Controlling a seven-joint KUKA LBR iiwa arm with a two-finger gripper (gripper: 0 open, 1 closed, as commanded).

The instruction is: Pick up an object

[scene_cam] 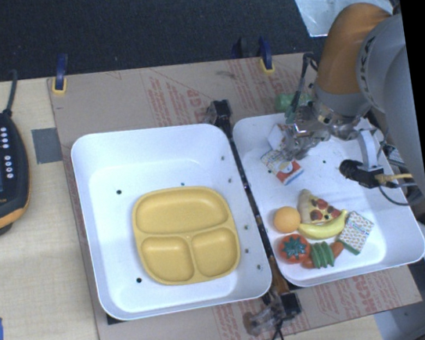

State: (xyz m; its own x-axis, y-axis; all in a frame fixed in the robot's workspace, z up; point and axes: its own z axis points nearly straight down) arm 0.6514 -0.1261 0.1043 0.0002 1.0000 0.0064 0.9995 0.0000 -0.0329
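Camera view: gripper [296, 135] is low in right bin [399, 252], near its 11 o'clock corner, right over a small carton [286, 168]. Can't tell if it's grabbing. Toy food sits w/ banana [323, 228] at 6 o'clock. Left bin [98, 174] has yellow tray [185, 234].

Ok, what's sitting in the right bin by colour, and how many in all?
Yellow: 1, banana
Orange: 1, orange ball
Red with green: 1, tomato-like piece
Green: 1, pod
Multicoloured: 3, pizza slice, checkered block, small carton
Total: 7
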